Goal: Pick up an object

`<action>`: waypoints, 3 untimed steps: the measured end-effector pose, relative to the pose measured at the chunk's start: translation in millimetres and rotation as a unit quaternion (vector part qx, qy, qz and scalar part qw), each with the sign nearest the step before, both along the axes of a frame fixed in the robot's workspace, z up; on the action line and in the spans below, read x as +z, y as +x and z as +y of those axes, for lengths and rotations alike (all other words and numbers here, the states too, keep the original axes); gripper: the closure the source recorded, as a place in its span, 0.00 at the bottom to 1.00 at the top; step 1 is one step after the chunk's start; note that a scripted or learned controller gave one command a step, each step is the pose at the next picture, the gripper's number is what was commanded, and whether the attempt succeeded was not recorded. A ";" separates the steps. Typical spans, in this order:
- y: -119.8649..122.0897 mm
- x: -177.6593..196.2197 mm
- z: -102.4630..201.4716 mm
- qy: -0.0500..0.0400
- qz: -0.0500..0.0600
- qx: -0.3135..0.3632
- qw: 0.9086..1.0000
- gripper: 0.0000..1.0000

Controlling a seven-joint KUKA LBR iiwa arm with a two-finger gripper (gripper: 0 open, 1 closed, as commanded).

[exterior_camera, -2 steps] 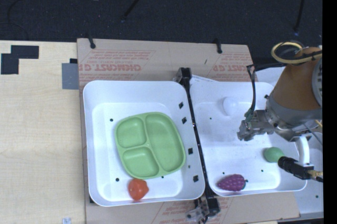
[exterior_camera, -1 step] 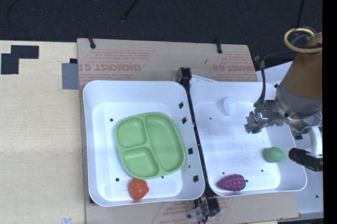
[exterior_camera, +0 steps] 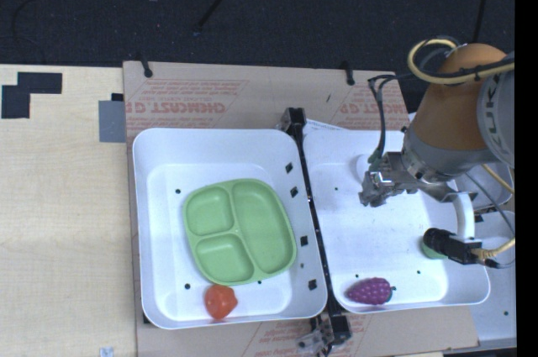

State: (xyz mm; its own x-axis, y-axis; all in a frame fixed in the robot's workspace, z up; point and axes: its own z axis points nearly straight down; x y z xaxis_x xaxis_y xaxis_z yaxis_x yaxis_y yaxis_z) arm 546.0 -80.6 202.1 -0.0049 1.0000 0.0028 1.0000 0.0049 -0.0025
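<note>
A purple bunch of grapes (exterior_camera: 370, 291) lies by the near wall of the right bin (exterior_camera: 395, 145). At that bin's right side sits a small green object (exterior_camera: 435, 244), partly covered by a black part of the arm. A red-orange fruit-shaped piece (exterior_camera: 220, 301) rests in the near corner of the left bin (exterior_camera: 155, 179), just below a green divided plate (exterior_camera: 239, 229). My gripper (exterior_camera: 374, 189) hangs over the middle of the right bin, well above and behind the grapes, with nothing seen in it.
The arm's grey body and orange band (exterior_camera: 458, 107) cover the right bin's far right corner, with cables looping around it. A black divider (exterior_camera: 304, 212) runs between the two bins. Wooden bench top (exterior_camera: 59, 221) lies to the left.
</note>
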 end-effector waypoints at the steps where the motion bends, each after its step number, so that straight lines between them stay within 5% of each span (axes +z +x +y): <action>1: 15.0 14.6 53.1 0.000 -0.001 0.000 1.000 1.00; 3: 47.4 34.1 146.5 -0.001 -0.001 -0.001 1.000 1.00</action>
